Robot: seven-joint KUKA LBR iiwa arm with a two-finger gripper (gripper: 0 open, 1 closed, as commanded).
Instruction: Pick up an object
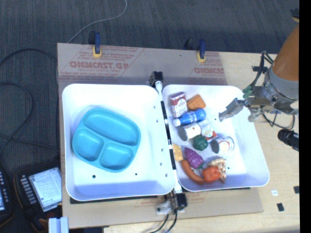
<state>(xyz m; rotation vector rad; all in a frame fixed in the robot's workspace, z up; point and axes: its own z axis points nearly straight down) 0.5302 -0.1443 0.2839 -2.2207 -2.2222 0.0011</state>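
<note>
Tool [228, 111] positioned over right part of right bin [252, 178], above bare white floor, well clear of contents. Finger spread not discernible from this slant; cannot tell whether spread or pressed together. Nothing seen between the fingers.

Nearest candidates lying left of and nearer than tool: blue bottle [191, 117], long axis running left–right, slightly tilted, cap end toward centre divider; green ball [200, 142] just nearer than bottle; white and red cup [224, 143] directly on near side of tool, closest of all. Judged: coming move calls for short travel leftward and toward near edge, then descent; for the bottle, fingers best set across its long axis.

Right bin contents, clustered along left wall: red carton [178, 104] at far end, orange wedge [196, 101] beside it, purple grapes [193, 158], orange carrot [190, 172], red and white toy [214, 171] at near end. Items touching or overlapping; risk of snagging a neighbour judged real.

Left bin [73, 178] holding one blue divided tray [106, 138], three compartments, nothing in them.

Both bins resting on tabletop [279, 178], on a brown board [97, 67].
</note>
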